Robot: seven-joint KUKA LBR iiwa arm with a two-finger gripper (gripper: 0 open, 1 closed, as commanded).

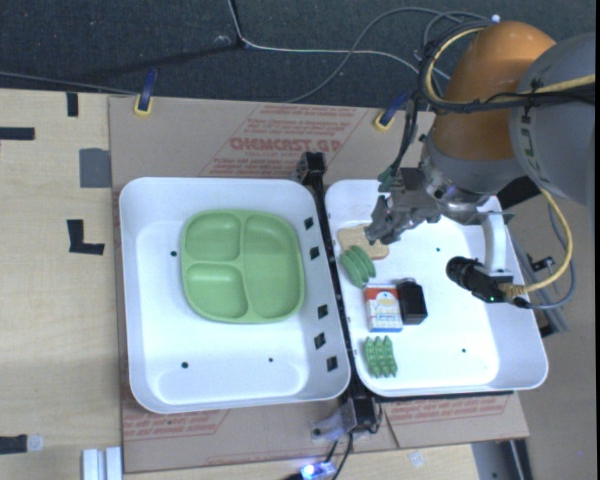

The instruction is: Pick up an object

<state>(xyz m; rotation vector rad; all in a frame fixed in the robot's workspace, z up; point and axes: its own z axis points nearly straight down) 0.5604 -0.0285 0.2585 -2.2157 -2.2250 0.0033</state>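
cardboard sheet [280,143] — under two bins | dark carpet [100,18] behind

Arm over the right bin, plate in the left

The gripper [382,230] hangs above a tan piece [352,238] near the right bin's [500,368] left wall, with a green ridged piece [357,265] just beside. Lower lie a small red-and-white box [384,308], a black block [412,302] touching it, and a green studded piece [380,355]. A green divided plate [244,266] sits in the left bin [145,268].
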